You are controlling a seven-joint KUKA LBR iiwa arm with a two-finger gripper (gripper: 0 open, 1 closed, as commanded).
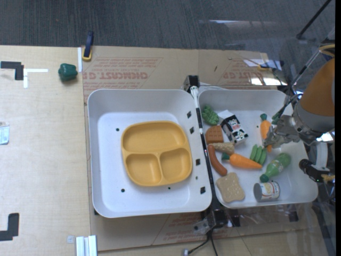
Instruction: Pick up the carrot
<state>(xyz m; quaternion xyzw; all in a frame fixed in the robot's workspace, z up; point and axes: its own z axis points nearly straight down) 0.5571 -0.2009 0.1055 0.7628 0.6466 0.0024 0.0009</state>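
An orange carrot (245,161) lies on its side in the middle of the right bin (303,196), pointing right. A second, smaller carrot (265,128) with a green top stands further back in the same bin. My gripper (272,141) hangs low over the right part of that bin, right beside the small carrot and just above the green beans (258,153). It is up and to the right of the larger carrot. I see nothing held in it.
Around the carrots lie a sausage (217,160), a bread slice (230,188), a waffle (214,134), a black-and-white carton (233,128), a leafy green (209,114), a green bottle (277,166) and a can (266,190). The left bin (101,159) holds a yellow divided plate (139,136).
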